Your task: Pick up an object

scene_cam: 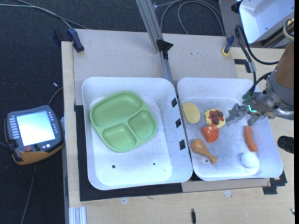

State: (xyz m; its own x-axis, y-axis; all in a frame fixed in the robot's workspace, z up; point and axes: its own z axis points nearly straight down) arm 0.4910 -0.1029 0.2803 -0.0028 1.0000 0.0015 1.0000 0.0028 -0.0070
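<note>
Arm enters from the right edge of the frame, mid-height. The tool [241,115] sits low over the upper right part of the right bin [205,85], fingers spread apart with nothing between them. One fingertip [233,114] lies just right of the pizza toy [215,117]; whether it touches the toy cannot be told.

Right bin contents:
- pale yellow oval piece [190,112], upper left of the bin, near the divider between the bins
- pizza toy, yellow with red spots, just right of the oval piece
- red tomato-like piece [210,134], directly below the pizza toy, touching or nearly so
- brown drumstick [203,150], lower left of the bin, lying at a slant
- orange carrot [251,138], right side of the bin, lying roughly upright in the frame, below the tool
- white egg [250,160], lower right corner, just below the carrot

Left bin [93,169] holds a green divided plate [123,121] with three compartments, set toward its upper left.

Both bins rest side by side on the counter [117,50]. A teach pendant [33,133] with lit screen lies at the far left of the frame, off the counter.
</note>
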